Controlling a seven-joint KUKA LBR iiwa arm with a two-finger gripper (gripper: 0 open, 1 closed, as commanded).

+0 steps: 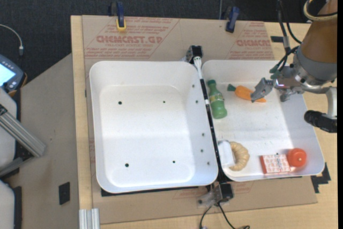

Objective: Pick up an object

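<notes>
The right bin [268,131] holds an orange carrot [244,93] with a green tip near its back. My gripper [273,94] hangs just right of it, low over the bin floor, and looks open. Its left finger [261,90] overlaps the carrot's right end, and its right finger [285,95] stands apart over bare floor. Nothing sits between the fingers. A green bottle [216,100] lies along the bin's left wall. At the front are a tan croissant [240,156], a red and white box [275,164] and an orange-red ball [297,157].
The left bin [144,126] sits beside the right one, with a black divider strip [206,110] between them. A small white object [224,152] lies against the croissant. A black part [321,120] juts over the right bin's right rim. Clamps [120,14] grip the board's back edge.
</notes>
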